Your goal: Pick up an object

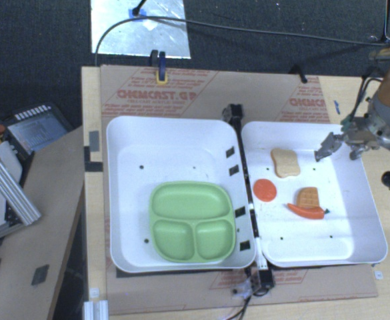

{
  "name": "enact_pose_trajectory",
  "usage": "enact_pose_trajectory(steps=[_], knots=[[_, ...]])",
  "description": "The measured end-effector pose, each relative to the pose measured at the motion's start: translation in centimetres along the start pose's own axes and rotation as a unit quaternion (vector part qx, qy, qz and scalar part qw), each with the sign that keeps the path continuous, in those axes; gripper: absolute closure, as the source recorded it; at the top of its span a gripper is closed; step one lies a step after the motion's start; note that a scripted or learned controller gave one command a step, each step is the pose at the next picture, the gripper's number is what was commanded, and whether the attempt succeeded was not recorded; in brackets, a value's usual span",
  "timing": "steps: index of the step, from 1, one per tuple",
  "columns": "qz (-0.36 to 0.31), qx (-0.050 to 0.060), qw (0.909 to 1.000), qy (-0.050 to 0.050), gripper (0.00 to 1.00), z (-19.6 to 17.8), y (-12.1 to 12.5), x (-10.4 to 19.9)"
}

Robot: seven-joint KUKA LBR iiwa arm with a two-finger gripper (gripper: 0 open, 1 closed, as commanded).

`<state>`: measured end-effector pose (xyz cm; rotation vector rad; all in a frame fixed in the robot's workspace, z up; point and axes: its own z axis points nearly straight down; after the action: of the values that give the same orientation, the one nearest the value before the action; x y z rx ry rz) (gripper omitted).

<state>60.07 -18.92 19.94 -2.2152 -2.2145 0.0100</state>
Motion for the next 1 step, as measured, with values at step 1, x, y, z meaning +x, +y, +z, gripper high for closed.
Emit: enact_pose_trajectory(steps=[1], knots=[[-0.002, -0.006, 1.0, -0.001, 0.0, -0.79, 0.29, 0.07]])
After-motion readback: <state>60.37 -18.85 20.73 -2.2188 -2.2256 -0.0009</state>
